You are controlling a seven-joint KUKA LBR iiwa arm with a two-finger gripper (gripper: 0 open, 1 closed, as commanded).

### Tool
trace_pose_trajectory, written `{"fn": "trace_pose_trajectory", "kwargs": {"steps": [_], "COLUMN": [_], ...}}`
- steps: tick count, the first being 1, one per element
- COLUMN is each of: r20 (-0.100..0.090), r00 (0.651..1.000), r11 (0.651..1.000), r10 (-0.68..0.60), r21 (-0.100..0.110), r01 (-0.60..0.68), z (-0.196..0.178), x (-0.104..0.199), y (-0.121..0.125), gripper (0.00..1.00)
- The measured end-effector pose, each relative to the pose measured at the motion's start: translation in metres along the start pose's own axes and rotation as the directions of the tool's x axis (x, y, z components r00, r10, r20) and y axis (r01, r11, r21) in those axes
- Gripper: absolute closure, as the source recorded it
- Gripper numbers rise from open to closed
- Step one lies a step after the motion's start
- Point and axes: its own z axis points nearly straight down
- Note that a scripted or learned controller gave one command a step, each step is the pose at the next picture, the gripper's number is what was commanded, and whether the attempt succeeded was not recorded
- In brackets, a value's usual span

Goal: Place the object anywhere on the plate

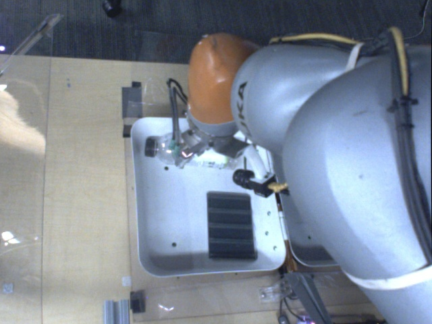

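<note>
The gripper [177, 148] is seen low over the far corner of the left bin [155, 248], beside a clear, rounded object [156, 146]; whether anything is pinched cannot be told. The dark ribbed plate [231, 225] lies near the bin's front; the object is best lifted clear, carried over the plate's middle, and lowered before release is attempted.

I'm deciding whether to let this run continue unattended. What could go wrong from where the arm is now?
1. The gripper sits deep in the far corner of the left bin, close to its wall, so a descent or sideways move could strike the rim.
2. The dark ribbed plate lies well away from the gripper, so whatever is carried could drop on the way.
3. The arm hides the right bin, so contact there would go unseen.
</note>
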Motion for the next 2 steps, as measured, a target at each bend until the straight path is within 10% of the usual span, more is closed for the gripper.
{"fn": "trace_pose_trajectory", "kwargs": {"steps": [1, 2], "r20": [0.003, 0.002], "r00": [0.975, 0.999], "r11": [0.975, 0.999], "r10": [-0.221, 0.039], "r21": [-0.005, -0.004], "r01": [0.221, -0.039], "z": [-0.168, -0.182], "x": [0.012, -0.023], "y": [-0.003, -0.128], "gripper": [1.00, 1.00]}}
